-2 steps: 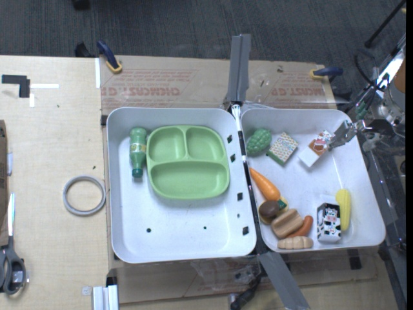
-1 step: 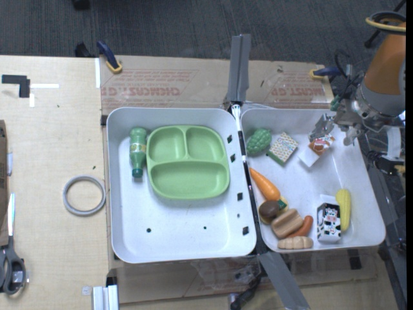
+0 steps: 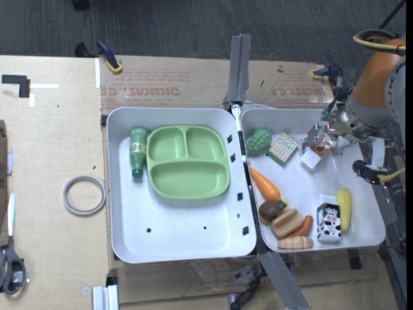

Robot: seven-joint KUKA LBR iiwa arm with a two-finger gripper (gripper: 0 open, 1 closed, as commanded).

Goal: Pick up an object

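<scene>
The right bin [image 3: 368, 237] holds several toy foods. Among them are a green leafy piece [image 3: 258, 142], a speckled square packet [image 3: 282, 148], a carrot [image 3: 265, 184], a hot dog [image 3: 290, 223], a bread roll [image 3: 294, 243], a cow-print carton [image 3: 329, 223] and a yellow corn cob [image 3: 344, 208]. My gripper [image 3: 320, 138] hangs low over the bin's far right part. It is just above a small white and orange item [image 3: 313, 156]; whether it touches that item is unclear. The grey and orange arm [image 3: 377, 82] reaches in from the right.
The left bin [image 3: 187, 237] contains a green divided plate [image 3: 188, 161] and a green bottle [image 3: 137, 150] lying beside it. On the bench to the left are a grey ring [image 3: 84, 194] and scissors [image 3: 11, 263]. A metal post [image 3: 239, 70] stands between the bins at the back.
</scene>
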